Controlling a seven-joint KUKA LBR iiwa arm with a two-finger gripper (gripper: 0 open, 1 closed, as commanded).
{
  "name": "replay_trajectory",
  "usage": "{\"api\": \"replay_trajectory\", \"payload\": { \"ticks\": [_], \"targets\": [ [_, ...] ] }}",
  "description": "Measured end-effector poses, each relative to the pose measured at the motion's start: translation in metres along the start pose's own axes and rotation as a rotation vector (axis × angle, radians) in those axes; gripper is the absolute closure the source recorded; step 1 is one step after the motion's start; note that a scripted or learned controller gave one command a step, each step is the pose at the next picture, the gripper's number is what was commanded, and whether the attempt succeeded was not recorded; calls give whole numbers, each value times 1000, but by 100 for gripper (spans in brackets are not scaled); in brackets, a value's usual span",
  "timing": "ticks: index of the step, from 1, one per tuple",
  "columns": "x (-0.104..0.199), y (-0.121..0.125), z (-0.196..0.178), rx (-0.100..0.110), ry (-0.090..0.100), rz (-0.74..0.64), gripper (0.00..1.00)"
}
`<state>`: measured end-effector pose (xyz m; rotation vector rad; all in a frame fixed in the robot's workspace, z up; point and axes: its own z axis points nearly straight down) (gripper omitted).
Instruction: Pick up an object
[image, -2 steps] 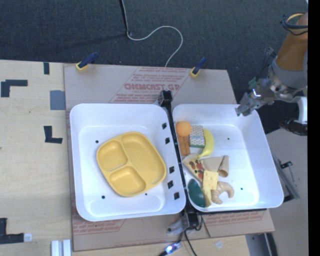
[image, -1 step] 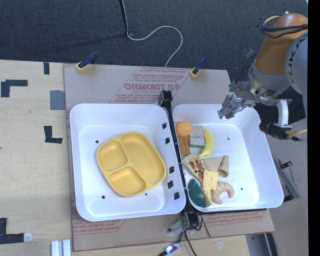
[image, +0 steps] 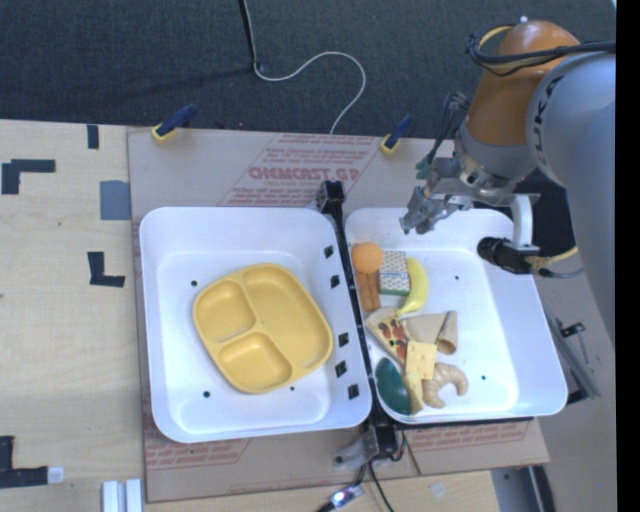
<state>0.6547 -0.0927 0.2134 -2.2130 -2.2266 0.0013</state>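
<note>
Toy foods (image: 410, 330), smooth plastic, heap in the right bin (image: 520, 370); hand (image: 420, 220) above, grip state unclear.

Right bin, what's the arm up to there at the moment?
The hand hovers over the far edge of the right bin with nothing between its fingers. The toy food is piled along that bin's left side: an orange, a banana, a pizza slice. The yellow divided tray lies in the left bin.
</note>
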Motion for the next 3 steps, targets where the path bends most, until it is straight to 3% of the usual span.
{"api": "replay_trajectory", "payload": {
  "ticks": [2, 3],
  "targets": [
    [109, 5, -19, -2, 1, -1, 100],
    [117, -5, -19, 1, -1, 4, 100]
  ]
}}
